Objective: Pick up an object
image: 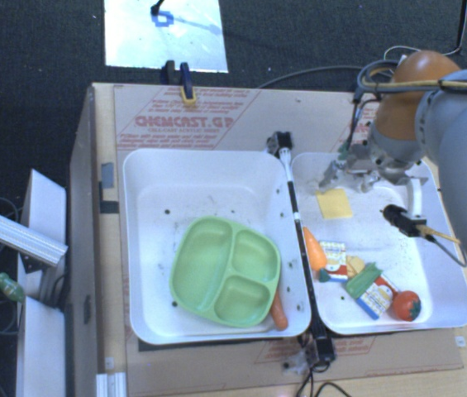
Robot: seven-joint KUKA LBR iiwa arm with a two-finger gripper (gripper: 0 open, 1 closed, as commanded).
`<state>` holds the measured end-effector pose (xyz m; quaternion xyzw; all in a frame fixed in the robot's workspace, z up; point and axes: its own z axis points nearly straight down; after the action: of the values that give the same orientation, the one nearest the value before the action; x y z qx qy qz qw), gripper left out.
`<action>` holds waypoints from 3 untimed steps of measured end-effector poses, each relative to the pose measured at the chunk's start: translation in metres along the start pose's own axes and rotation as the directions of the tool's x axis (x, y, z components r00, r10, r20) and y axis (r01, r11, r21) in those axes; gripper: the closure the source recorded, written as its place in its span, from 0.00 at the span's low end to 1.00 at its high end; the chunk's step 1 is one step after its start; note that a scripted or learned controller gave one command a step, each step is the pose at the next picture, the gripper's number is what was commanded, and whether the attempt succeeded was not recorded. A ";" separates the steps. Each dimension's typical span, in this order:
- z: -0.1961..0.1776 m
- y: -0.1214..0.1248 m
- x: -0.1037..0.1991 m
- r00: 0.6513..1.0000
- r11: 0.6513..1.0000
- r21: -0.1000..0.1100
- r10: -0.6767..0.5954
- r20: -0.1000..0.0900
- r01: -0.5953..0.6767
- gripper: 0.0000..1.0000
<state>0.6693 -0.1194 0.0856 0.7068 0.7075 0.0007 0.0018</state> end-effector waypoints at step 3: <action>0.000 -0.034 0.021 1.000 1.000 0.000 -0.002 -0.001 0.002 0.00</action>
<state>0.6355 -0.0988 0.0850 0.7059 0.7083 0.0010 0.0013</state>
